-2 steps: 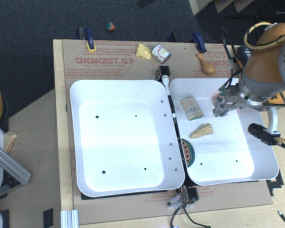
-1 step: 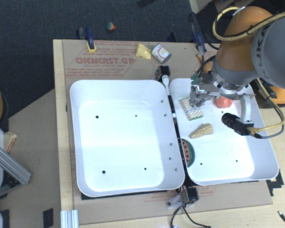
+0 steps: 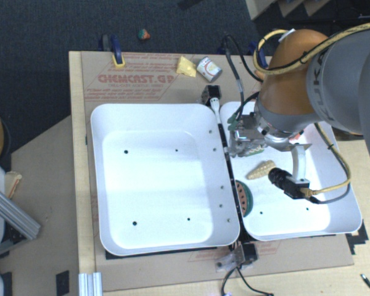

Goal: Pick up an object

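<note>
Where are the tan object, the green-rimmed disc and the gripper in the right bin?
tan object [image 3: 260, 169]: camera view, its middle.
green-rimmed disc [image 3: 243, 200]: camera view, its visible edge by the bin wall.
gripper [image 3: 246, 142]: camera view, its lower end.

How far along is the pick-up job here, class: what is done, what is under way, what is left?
Done: the arm has reached over the right bin. Under way: its gripper sits low near that bin's left wall, beside a tan object and a dark round object. Left: nothing is visibly lifted, so the grasp and the lift remain.
</note>
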### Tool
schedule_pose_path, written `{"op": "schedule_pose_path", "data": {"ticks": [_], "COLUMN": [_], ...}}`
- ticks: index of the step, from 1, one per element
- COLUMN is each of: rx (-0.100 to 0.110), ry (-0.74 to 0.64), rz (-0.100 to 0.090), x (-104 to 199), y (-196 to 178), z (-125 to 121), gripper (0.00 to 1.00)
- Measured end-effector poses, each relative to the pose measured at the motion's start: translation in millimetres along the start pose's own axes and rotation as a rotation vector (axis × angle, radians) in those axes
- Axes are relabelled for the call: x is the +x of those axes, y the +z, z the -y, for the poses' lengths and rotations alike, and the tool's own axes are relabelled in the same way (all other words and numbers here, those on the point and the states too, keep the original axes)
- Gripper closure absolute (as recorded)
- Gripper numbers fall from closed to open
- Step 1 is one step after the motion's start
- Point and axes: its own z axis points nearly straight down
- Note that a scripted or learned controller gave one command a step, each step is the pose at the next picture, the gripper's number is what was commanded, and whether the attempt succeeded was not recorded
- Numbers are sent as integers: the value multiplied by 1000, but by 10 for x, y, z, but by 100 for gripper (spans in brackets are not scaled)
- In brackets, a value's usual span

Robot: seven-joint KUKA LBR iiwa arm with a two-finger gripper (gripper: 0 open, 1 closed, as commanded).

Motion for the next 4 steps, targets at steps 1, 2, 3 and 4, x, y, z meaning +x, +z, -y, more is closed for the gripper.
{"op": "schedule_pose_path", "data": {"ticks": [1,2,3,4], "rx": [1,-23,0,-13], "ry": [-2,4,-3,2], "rz": [-1,0,1,1], "x": [572,352,984,965], "y": [3,-1524,-1171,-1748], "z": [491,610,817,800], "gripper": [100,100,100,100]}}
